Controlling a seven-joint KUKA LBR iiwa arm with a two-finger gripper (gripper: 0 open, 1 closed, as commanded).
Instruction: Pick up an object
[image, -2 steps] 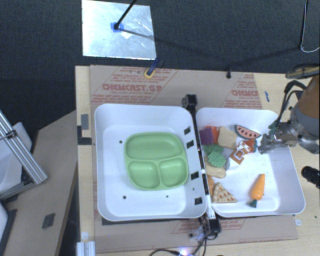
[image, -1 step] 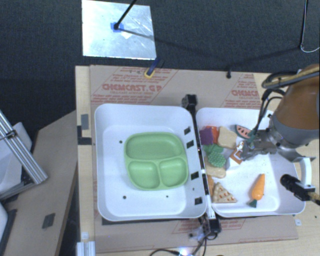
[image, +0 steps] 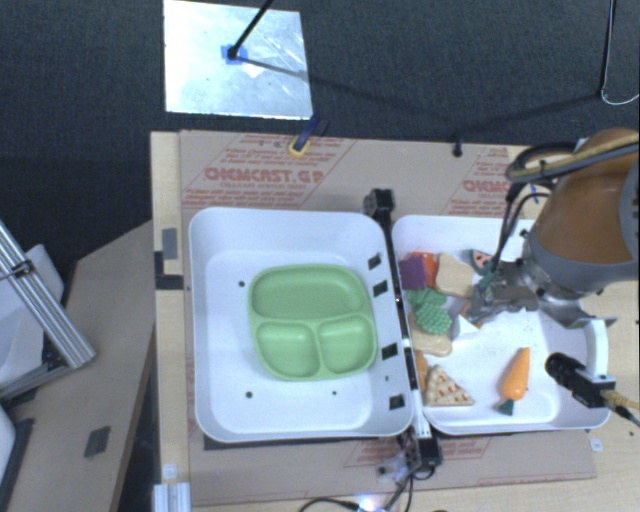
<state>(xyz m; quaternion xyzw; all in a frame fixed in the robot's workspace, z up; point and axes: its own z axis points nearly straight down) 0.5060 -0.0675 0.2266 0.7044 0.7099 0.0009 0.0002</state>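
Gripper (image: 487, 300) first: you can't tell from this angle whether it's open or shut, the wrist is hunched right over it and it all reads as one grey lump. It's down low in the right bin (image: 560, 415), just beside the pile of toy food along that bin's left wall.

As for what to grab, everything in there looks like small play food, so probably light, hard plastic and a bit slick. Nothing fragile, I'd guess. The green bumpy piece (image: 432, 310) and the tan slice (image: 455, 275) are nearest the gripper, but they're flat and touching their neighbours, so they'd be awkward to pinch. The toy carrot (image: 515, 372) lies by itself near the front, well apart from the pile. If it's your call, pinch it across the fat middle.

The bin floor is smooth white and shallow, so stuff may skate. The left bin (image: 215, 400) holds a green divided plate (image: 305, 322). There's plenty of open floor around the carrot and a low wall close behind it.
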